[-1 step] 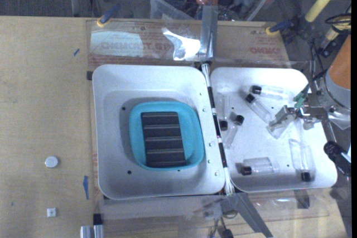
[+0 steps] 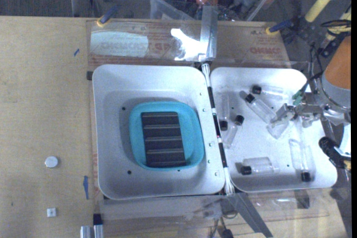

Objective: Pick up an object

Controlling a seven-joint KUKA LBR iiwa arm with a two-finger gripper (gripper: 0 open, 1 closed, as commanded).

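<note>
Gripper | fingers apart, I see nothing held | low in right bin, beside clear vials | I advise centring over one vial before closing.

Several clear vials with black caps lie scattered on their sides in the right bin. A blue tray with a dark ridged insert lies flat in the left bin.

Two shallow white bins sit side by side on a bench. The left bin holds a blue tray with a dark ridged insert. The right bin holds scattered clear vials with black caps. The gripper hangs among them.
</note>
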